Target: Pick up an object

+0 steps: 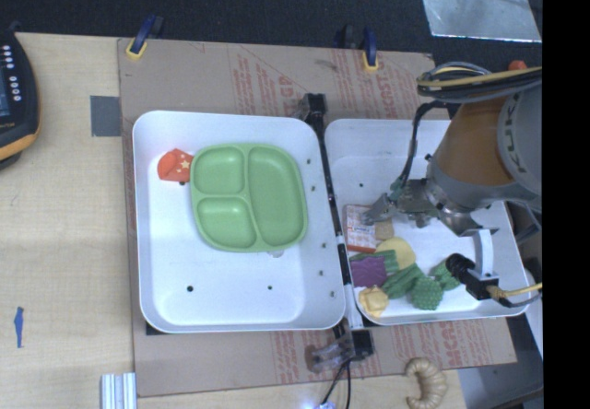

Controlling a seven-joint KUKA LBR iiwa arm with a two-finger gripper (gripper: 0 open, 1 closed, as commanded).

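Observation:
My gripper (387,202) hangs low in the right bin (369,145), at its middle left, with the grey and orange arm coming in from the right. It is open, and nothing shows between its fingers. Just below and left of it lies a small red-and-white packet (359,227). Further toward the front sit a pale yellow piece (395,249), a purple piece (368,270), two green toy pieces (403,280) (427,293) and a yellow-white piece (373,302). In the left bin a red toy (173,165) lies beside a green divided plate (249,196).
The two white bins meet along a central wall (329,214). The left bin (157,287) has bare floor in front of the plate. Blue clamps (370,46) hold the cardboard base at the back. A beige curled object (427,382) lies outside the bins at the front.

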